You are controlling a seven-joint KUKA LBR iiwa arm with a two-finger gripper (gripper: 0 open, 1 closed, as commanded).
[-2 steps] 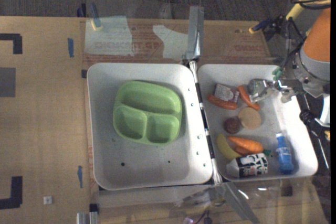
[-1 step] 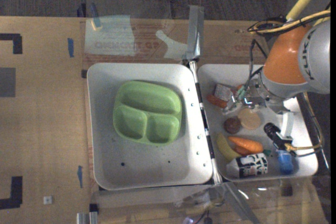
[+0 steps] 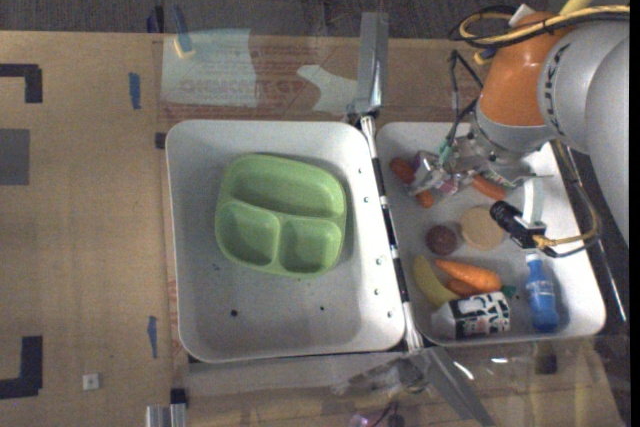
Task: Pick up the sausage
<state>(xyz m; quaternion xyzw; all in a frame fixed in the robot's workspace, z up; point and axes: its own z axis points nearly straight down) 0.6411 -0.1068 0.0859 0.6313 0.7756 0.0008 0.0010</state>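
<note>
Over the right bin's (image 3: 590, 315) back-left corner, gripper (image 3: 437, 177) down among food, finger state can't tell, sausage (image 3: 403, 169) just left of it, carrot (image 3: 468, 274), banana (image 3: 430, 282), blue bottle (image 3: 541, 293) nearer front.

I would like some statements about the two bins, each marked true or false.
1. The green tray lies in the left bin. True.
2. The tool hangs over the left bin. False: it is over the right bin, near its far left corner.
3. The banana lies beside a carrot. True.
4. The blue bottle stands on the green tray. False: it lies in the right bin.
</note>
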